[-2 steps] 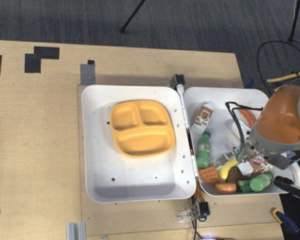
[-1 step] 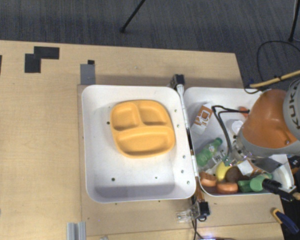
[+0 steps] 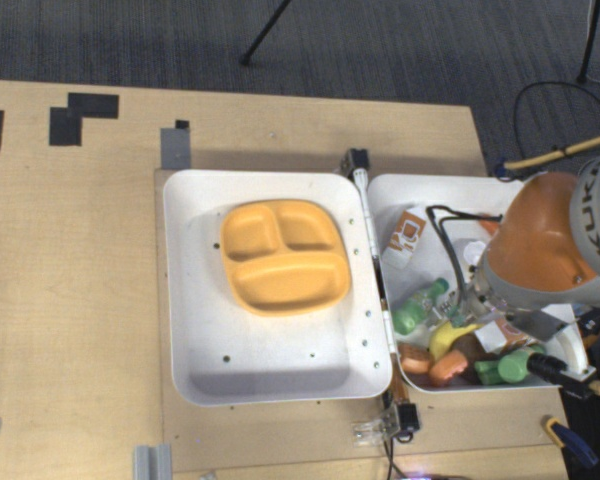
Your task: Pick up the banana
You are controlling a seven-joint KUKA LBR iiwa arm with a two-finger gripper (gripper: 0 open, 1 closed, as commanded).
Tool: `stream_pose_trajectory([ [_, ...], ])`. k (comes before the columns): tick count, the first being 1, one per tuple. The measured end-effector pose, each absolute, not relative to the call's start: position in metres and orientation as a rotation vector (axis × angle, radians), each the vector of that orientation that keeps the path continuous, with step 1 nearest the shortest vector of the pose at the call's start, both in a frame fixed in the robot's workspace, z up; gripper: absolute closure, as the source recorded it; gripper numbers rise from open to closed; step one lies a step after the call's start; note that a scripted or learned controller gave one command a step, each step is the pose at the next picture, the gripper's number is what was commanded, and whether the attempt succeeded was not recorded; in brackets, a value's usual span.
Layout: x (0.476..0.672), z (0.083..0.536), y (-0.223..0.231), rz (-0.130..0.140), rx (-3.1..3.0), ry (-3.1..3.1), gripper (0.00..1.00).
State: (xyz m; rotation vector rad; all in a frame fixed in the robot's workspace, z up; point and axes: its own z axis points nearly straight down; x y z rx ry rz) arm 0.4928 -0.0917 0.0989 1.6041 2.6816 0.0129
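The bench (image 3: 70, 268) looks like pale wood, flat and matt. Both bins (image 3: 190, 298) look like smooth white plastic with a soft shine. The tray (image 3: 283, 255) looks like smooth yellow plastic, a bit glossy. The banana (image 3: 446, 338) looks like shiny toy plastic. The arm's orange band (image 3: 540, 233) is smooth and glossy. The floor (image 3: 130, 18) looks like rough grey carpet.

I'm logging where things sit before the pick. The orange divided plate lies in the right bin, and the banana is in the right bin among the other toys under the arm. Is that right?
Not quite. The camera view shows the orange plate in the left bin, not the right one. The rest holds: the banana is in the right bin among the other toys, under the arm.
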Motion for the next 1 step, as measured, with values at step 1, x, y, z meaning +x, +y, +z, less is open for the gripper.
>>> stream_pose_trajectory([
  [1, 0.4952, 0.0876, -0.0931, 0.013, 1.949, 2.455, 1.00],
])
